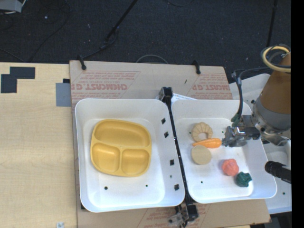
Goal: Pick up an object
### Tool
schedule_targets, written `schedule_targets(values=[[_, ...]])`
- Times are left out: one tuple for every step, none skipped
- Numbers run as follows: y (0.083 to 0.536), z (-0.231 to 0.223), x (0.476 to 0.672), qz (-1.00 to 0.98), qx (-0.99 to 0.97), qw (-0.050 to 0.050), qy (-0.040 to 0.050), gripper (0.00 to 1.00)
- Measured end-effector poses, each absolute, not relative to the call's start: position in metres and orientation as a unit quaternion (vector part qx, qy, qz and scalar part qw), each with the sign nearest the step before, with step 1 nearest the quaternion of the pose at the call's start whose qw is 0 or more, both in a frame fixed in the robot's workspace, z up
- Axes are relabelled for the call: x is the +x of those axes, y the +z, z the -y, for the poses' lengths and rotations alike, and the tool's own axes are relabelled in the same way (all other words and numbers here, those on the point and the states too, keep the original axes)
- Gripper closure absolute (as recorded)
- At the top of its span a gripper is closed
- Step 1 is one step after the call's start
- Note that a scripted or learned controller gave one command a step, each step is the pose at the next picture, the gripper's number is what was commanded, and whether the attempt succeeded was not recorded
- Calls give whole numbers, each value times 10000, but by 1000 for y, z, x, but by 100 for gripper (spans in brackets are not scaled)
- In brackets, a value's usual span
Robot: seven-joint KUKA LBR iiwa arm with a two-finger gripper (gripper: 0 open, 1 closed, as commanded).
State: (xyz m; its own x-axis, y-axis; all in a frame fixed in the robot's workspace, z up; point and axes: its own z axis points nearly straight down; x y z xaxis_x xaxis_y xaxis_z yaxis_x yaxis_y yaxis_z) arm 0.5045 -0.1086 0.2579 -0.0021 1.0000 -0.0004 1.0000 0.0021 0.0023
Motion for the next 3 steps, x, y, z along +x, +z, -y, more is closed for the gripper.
schedule_targets(values=[[258, 50, 518, -7093, 7049, -20, -4, 100], [244, 3, 522, -7086, 7056, -32, -21, 100], [244, -47, 545, -7090, 7052, -17, -10, 100]])
